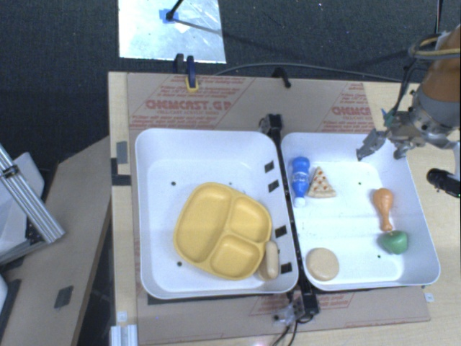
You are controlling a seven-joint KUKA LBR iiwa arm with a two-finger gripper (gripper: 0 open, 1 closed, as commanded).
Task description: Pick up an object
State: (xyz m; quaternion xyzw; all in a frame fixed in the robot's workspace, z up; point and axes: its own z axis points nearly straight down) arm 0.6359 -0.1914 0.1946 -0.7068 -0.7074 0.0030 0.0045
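Nothing picked up yet: you are looking at a gripper hanging over the right bin's far right corner, gripping nothing.

Going left to right: the yellow tray (222, 230) is lying in the left bin (155, 193); in the right bin (418, 272) the blue bottle (299, 173), pizza slice (320, 183), round biscuit (322, 263), drumstick (384, 206) and green vegetable (394, 242) are all resting untouched; the gripper (385, 147), fingers spread apart, is hovering far of them with the whole grasp left.

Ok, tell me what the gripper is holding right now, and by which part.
Nothing is held. The grey two-finger gripper hangs over the far corner of the right white bin, its fingers open with nothing between them.
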